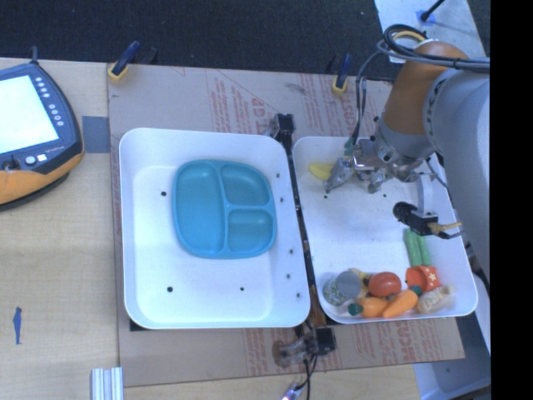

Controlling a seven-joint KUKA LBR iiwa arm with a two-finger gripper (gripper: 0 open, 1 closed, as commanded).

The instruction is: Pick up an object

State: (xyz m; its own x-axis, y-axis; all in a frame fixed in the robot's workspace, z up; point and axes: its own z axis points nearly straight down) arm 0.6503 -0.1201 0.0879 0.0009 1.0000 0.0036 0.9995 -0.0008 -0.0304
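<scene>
Wooden bench [67, 248] with a brown cardboard sheet [208, 98] over it is carrying the two white bins I am watching from above. I am taking the yellow food piece [321, 171] as the thing to pick. It is lying in the right bin [366, 223], just beside the gripper [337, 180], on the side away from the arm and close to the bin's far left corner. The gripper is hanging low over that corner. From this slant I cannot tell whether it is released or clenched, and I am seeing nothing held in it. The grey arm with its orange band [416, 82] is reaching in behind the gripper from the right. Well apart from the gripper, along the bin's near edge, other toy foods are lying together. They are a grey round piece [341, 288], a red tomato [383, 283], an orange carrot [400, 304], a pale piece [435, 298] and a red block [420, 276] with a green stick [414, 247] above it. Across the divide from the gripper, the left bin [150, 290] is holding a blue divided plate [223, 208]. Far beyond that, an orange-backed control tablet [29, 132] is resting on the bench.
</scene>
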